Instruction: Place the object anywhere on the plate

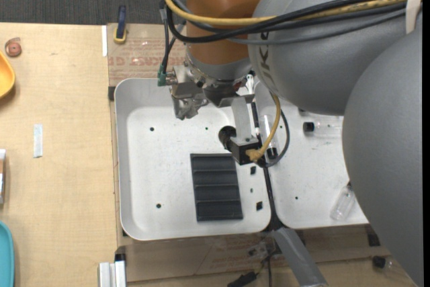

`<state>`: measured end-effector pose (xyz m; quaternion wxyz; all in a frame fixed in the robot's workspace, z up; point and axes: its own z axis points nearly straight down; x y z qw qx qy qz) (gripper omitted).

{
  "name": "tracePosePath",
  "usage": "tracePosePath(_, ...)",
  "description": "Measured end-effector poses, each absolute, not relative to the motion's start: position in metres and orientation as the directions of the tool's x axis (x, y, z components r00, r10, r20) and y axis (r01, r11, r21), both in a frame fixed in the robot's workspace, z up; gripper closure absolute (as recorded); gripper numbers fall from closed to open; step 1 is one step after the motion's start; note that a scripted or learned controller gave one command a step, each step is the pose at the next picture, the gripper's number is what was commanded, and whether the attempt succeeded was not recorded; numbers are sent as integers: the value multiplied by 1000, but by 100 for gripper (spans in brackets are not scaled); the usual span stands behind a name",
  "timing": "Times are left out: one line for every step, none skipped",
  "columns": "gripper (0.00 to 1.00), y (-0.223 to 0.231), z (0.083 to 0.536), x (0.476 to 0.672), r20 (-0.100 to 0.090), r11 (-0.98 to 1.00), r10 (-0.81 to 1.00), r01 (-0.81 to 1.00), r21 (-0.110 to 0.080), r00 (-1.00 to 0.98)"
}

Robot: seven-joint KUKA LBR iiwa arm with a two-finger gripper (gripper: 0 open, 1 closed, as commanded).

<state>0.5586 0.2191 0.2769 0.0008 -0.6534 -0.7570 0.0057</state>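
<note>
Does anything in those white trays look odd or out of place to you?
One thing: the task speaks of a plate, yet the left white bin holds a dark ribbed rectangular slab, lying flat and slightly askew to the walls. A small clear plastic object lies in the right white bin. Nothing looks spilled or broken.

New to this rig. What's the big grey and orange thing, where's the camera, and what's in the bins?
One camera, fixed above the bench, looks down at a slant. The big grey shape with the orange band is the robot arm, reaching in from the right of the view; it hides much of the scene. Its gripper hangs over the upper part of the left bin; I can't make out anything between its fingers. In that bin lies a dark ribbed block, flat on the floor. The right bin is mostly covered by the arm; a small dark item and a clear plastic piece show in it. Left of the bins is a wooden table.
</note>
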Motion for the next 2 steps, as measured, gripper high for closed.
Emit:
tracePosePath(0,219,277,559,-6,146,989,989,-10,-146)
tracePosePath(100,217,284,560,-9,142,990,990,-14,-142)
